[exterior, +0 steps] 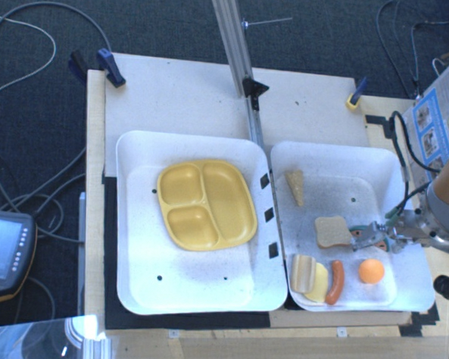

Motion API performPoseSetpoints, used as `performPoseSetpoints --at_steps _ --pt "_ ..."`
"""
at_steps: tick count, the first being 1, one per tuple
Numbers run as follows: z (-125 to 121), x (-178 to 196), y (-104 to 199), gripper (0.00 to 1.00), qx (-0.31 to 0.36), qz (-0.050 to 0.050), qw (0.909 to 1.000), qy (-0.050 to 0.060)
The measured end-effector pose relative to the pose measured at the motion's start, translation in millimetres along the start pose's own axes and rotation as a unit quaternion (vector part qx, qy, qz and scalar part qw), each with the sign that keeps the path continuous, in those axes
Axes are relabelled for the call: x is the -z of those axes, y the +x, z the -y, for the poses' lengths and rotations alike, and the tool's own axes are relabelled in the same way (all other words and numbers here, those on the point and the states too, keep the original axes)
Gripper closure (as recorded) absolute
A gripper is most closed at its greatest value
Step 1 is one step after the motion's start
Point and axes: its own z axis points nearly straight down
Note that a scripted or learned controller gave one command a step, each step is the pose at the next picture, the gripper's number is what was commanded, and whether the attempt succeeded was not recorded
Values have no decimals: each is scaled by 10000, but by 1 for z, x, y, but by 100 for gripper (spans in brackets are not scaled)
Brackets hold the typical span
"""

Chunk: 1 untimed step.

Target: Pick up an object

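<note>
We see the gripper (365,237) low in the right bin (377,158), right beside the slice of bread (331,231) — maybe touching its edge. Nothing sits between the fingers, and we cannot tell if they are apart or together.

What could go wrong? We think the fingers may just push the bread and slide it away, since it lies flat. The orange ball (370,271) is near and could roll if bumped. The sausage (336,282) and the sandwich (309,277) lie close by too.

The left bin (132,207) holds a yellow tray (205,204). Both bins rest on a pale bench (176,96) — dark carpet and loose cables (36,31) lie around it.
</note>
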Motion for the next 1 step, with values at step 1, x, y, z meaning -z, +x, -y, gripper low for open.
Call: performPoseSetpoints --at_steps 1 --pt "0 -63 4 0 1 -4 10000 7"
